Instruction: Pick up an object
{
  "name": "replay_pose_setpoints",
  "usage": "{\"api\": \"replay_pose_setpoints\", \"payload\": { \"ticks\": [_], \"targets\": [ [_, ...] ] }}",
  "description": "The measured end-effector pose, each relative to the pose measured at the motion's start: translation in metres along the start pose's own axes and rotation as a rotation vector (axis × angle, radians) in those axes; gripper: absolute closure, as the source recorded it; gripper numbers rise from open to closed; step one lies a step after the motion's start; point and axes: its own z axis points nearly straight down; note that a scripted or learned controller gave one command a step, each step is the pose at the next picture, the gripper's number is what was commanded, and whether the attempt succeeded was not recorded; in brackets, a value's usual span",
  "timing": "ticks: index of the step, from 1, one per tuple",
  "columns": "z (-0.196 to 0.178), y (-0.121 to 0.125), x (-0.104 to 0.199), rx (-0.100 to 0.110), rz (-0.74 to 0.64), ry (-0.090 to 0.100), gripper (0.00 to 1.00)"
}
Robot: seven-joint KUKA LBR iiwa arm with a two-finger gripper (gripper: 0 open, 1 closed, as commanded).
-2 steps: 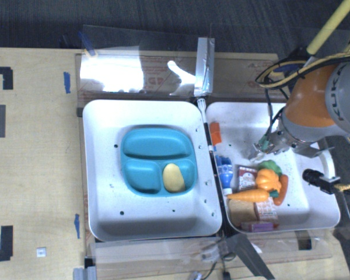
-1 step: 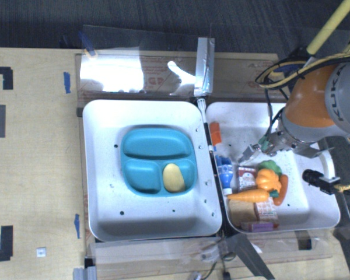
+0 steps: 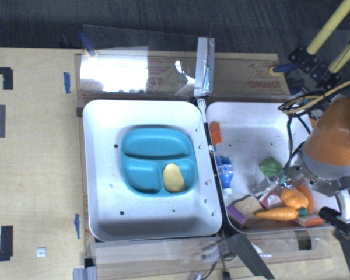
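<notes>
In the camera view, the grey arm with its orange band [image 3: 333, 134] sits at the right edge of the frame, hanging over the right bin [image 3: 245, 118], and the gripper [image 3: 291, 182] is down in the clutter at lower right; whether it is released or clenched, I cannot tell from here. The pickable things crowd that lower right corner: an orange carrot-shaped toy [image 3: 277, 214] lying flat, a rounder orange piece [image 3: 296, 199] just above it and touching, a green lump [image 3: 270, 167] up and to the left, a purple-and-tan block [image 3: 242, 210] by the divider, and a blue-and-white tube [image 3: 224, 172] along the bin's left wall. These look like light plastic play food, stiff and a bit slick, so my guess is the carrot wants a pinch across its thick middle, not the tapering tip. Over in the left bin [image 3: 99, 133], centre frame, a blue divided tray [image 3: 151, 144] holds a yellow egg-shaped piece [image 3: 174, 177] in its lower right compartment; rounded and smooth, likely to squirt out of a shallow grip. Red lettering runs along the cardboard [image 3: 262, 77] behind the bins, too blurred to read.
</notes>
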Motion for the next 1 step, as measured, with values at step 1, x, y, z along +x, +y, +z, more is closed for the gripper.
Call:
{"api": "replay_pose_setpoints", "payload": {
  "ticks": [1],
  "targets": [
    [0.0007, 0.0429, -0.0331, -0.003, -0.07, 0.0, 0.0]
  ]
}}
